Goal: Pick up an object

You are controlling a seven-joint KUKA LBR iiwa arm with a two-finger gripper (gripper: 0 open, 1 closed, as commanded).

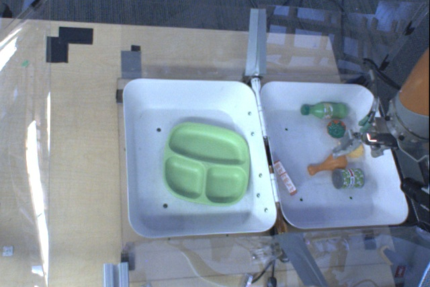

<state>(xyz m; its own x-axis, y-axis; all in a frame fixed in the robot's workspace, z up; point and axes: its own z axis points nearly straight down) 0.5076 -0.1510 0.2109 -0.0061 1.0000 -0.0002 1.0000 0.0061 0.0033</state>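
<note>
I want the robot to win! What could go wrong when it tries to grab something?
The gripper sits among crowded things. Reaching for the orange utensil, it might bump the green can, which lies on its side and could roll. The green bottle also lies flat and may slip away if nudged.

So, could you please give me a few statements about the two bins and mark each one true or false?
1. A green tray lies in the left bin. True.
2. The tray has three compartments. True.
3. The green bottle lies in the left bin. False: it lies in the right bin, near its far side.
4. The claw hangs over the left bin. False: it is over the right bin, by the orange object.
5. The can lies on the tray. False: it lies in the right bin.
</note>
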